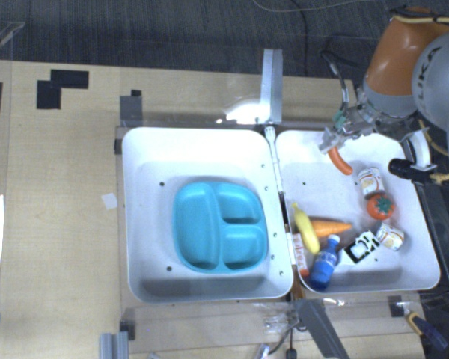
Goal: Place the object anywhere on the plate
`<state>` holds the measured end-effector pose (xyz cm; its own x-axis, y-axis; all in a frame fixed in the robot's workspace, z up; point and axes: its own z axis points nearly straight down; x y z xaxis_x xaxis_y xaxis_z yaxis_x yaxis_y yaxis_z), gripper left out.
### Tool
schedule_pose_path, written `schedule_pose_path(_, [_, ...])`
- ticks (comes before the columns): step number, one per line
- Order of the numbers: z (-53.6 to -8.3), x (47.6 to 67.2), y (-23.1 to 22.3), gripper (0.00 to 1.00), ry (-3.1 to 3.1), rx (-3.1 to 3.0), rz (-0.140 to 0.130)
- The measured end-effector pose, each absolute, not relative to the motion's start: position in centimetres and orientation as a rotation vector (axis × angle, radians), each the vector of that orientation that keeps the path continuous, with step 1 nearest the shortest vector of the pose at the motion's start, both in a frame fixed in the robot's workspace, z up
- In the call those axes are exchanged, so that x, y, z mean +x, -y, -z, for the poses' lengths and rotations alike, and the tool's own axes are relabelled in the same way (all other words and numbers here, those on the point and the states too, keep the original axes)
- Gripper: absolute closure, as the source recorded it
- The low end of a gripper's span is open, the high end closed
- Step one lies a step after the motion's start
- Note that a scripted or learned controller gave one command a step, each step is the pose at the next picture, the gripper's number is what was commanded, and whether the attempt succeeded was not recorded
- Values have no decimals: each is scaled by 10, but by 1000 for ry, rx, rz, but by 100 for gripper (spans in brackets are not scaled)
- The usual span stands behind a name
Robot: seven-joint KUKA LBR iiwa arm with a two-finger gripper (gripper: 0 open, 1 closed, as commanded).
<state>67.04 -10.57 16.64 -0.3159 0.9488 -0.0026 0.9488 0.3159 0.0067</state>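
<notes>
From the overhead camera I see the gripper [337, 142] at the far edge of the right bin [415, 271], fingertips down over an orange sausage-shaped toy [342, 161]. It looks pinched at its upper end, so I judge the fingers are closed on it, though the contact is small and hard to confirm. That puts the task's thing well apart from the blue divided plate [218, 225], which lies in the left bin [146, 200], presumably kept bare as the drop target. The other toys are heaped toward the near side: a banana [307, 230], a carrot [331, 226], a blue bottle [324, 262], a tomato [379, 206], two small jars [369, 180]. Their labels are too small for me to read
</notes>
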Motion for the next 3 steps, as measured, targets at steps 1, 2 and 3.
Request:
schedule_pose_path(1, [-194, 576, 50, 100, -2444, 1966, -6])
schedule_pose_path(2, [-186, 570, -3, 100, -2619, 1727, -6])
schedule_pose_path(3, [-186, 578, -68, 100, -2738, 1530, -7])
